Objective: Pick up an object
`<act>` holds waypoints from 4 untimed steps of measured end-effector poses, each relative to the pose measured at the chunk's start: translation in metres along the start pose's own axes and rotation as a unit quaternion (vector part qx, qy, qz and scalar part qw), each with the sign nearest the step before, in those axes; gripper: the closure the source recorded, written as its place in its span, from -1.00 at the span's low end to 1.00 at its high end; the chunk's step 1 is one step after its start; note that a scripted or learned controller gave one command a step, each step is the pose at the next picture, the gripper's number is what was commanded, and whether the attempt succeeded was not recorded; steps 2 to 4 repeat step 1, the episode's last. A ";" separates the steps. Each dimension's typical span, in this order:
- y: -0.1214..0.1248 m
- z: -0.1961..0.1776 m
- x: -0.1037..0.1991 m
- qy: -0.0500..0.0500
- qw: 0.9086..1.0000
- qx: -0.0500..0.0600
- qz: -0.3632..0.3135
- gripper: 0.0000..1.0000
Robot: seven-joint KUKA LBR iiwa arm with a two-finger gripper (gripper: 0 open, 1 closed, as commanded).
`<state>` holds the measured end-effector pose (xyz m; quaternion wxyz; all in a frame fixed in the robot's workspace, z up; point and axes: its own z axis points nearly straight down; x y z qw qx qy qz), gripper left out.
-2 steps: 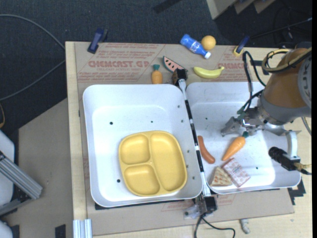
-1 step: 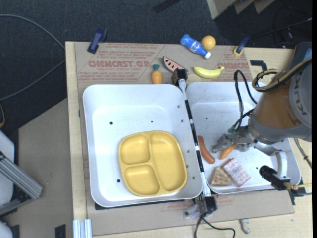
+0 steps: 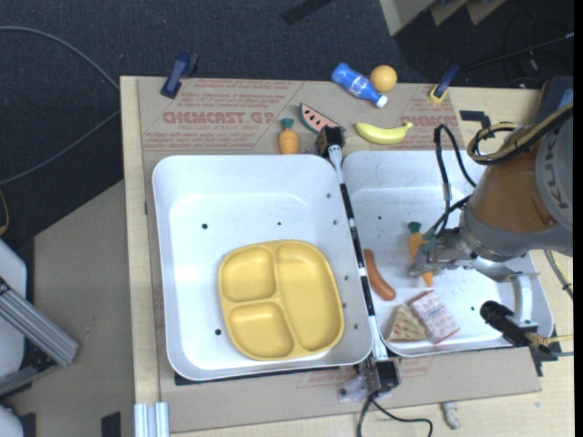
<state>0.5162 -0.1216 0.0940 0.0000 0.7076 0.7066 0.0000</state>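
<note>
Nearest the camera, the left bin (image 3: pixel 182 208) holds a yellow tray (image 3: pixel 281 299) with three compartments, set toward the bin's front edge. The right bin (image 3: pixel 383 176) carries the loose items: a sandwich (image 3: pixel 424 320) near the front wall, a sausage (image 3: pixel 379 276) lying along the left wall just beside the divider, and a carrot (image 3: pixel 416 240) further in, green top pointing away.

The arm (image 3: pixel 510 203) reaches in from the right, and the gripper (image 3: pixel 428 260) sits low over the right bin, close beside the carrot. This placement suggests the carrot is the object targeted for pickup; it lies clear of the bin walls, which gives the fingers room on both sides. Whether the gripper is spread or clamped cannot be determined, since the wrist body and cables obscure its tip. Nothing is confirmed as grasped.

Beyond the bins, on the board (image 3: pixel 219 115), lie spare items kept out of the work area: a small carrot (image 3: pixel 289 140), a melon slice (image 3: pixel 314 117), a banana (image 3: pixel 383 133), a blue bottle (image 3: pixel 357 84) and an orange (image 3: pixel 384 77).
</note>
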 end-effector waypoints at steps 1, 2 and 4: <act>0.011 -0.091 0.081 0.000 1.000 0.000 -0.002 1.00; 0.011 -0.091 0.081 0.000 1.000 0.000 -0.002 1.00; 0.011 -0.091 0.081 0.000 1.000 0.000 -0.002 1.00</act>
